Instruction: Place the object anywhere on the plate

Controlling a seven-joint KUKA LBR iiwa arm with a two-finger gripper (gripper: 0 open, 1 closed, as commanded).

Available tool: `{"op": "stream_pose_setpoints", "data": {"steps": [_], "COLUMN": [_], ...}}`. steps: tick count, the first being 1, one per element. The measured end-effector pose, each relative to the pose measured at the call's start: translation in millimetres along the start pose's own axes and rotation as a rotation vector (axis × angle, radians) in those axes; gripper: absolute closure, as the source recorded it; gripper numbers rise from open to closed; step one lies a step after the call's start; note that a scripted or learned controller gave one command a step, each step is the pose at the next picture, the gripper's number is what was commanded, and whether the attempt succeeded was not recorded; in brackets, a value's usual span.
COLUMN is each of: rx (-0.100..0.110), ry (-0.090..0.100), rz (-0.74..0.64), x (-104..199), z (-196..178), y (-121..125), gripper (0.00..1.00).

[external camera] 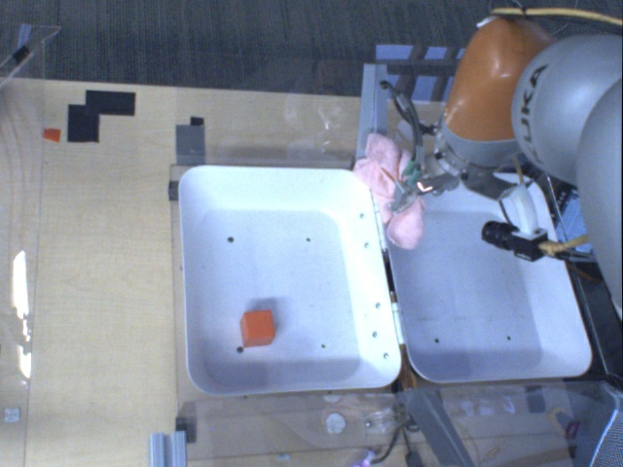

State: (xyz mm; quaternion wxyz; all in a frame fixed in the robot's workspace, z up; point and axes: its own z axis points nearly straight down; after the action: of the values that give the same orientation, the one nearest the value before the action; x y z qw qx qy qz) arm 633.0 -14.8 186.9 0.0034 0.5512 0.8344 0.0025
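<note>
Far left, the pale wooden surface (pixel 97 261) carries only small black and orange markers near its back edge, well apart from the bins. Next comes the left bin (pixel 282 188), a shallow white tray with a small orange block (pixel 258 328) lying low in its front-left part, near the front wall but not touching it. No plate can be made out in either bin, so the target for the placement cannot be fixed from this view. At the shared wall between the bins, toward the back, a soft pink object (pixel 389 197) hangs bunched at the hand (pixel 421 180); part of it drapes over the dividing rim and part sags into the back-left corner of the right bin (pixel 496 348). The hand appears closed on the upper folds of the pink object, though the fingertips are partly hidden by the cloth, so the hold is judged, not certain. The object's long axis runs roughly up and down in the view, along the divider. The grey arm with its orange band (pixel 492 76) enters from the right, above the right bin's back edge. Open room lies leftward across the left bin's floor and forward in the right bin; the divider rim is the edge most likely to snag the drooping cloth.
</note>
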Motion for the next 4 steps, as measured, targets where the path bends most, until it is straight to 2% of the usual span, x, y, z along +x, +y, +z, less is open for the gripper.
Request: {"op": "stream_pose_setpoints", "data": {"steps": [1, 2, 3, 4], "rx": [-0.002, 0.004, 0.000, 0.005], "ry": [-0.001, 0.003, 0.003, 0.004], "rz": [-0.184, -0.075, -0.168, -0.066], "x": [42, 127, 194, 270], "z": [-45, -21, -39, -24], "y": [9, -1, 3, -15], "gripper": [1.00, 1.00, 1.00, 1.00]}}
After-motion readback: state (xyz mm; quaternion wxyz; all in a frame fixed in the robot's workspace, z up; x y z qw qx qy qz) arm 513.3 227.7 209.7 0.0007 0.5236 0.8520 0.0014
